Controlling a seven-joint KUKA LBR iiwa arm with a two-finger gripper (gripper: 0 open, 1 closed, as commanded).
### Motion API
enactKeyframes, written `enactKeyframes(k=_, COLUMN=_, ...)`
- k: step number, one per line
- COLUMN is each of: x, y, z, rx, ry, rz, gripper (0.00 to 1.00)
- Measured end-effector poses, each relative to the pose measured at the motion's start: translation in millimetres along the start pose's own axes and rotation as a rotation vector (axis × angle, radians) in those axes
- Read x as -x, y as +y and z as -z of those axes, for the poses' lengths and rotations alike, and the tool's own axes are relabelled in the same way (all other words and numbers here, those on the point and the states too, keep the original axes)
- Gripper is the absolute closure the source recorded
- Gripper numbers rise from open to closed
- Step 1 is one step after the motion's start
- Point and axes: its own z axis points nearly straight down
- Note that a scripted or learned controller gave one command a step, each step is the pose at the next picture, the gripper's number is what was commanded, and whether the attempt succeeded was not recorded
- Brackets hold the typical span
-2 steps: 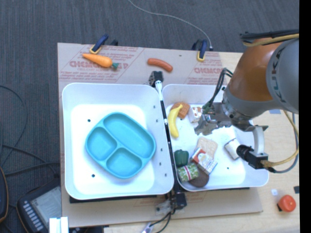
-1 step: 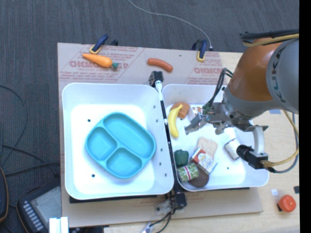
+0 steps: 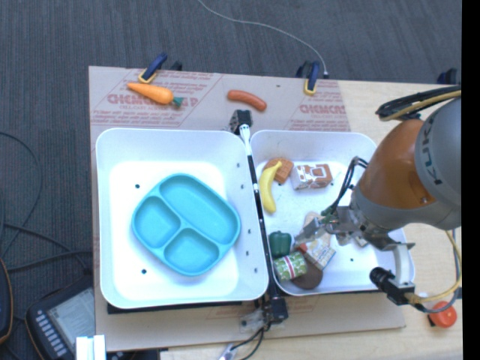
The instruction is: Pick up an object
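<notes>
The right bin (image 3: 352,142) holds several small items. A yellow banana (image 3: 266,188) lies near its left wall beside an orange-brown piece (image 3: 283,171), and a white-and-brown carton (image 3: 312,175) lies further right. At the front left are a green pepper (image 3: 280,243), a green-labelled packet (image 3: 290,264), a dark brown lump (image 3: 307,277) and a pale printed packet (image 3: 324,254). My gripper (image 3: 319,232) hangs low over the front half of this bin, right above the pale packet and just right of the pepper. The wrist hides what lies directly under it.
The left bin (image 3: 112,156) holds a blue divided plate (image 3: 186,223). Behind the bins, an orange carrot (image 3: 152,93) and a reddish sausage (image 3: 247,100) lie on the cardboard sheet, with clamps (image 3: 312,77) at its back edge. The arm's bulk covers the right bin's right side.
</notes>
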Motion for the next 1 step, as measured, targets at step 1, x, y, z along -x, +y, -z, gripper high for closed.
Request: enactKeyframes(k=1, x=-5.9, y=26.8, z=-34.7, rx=0.023, ry=-0.020, rz=-0.007, gripper=0.00)
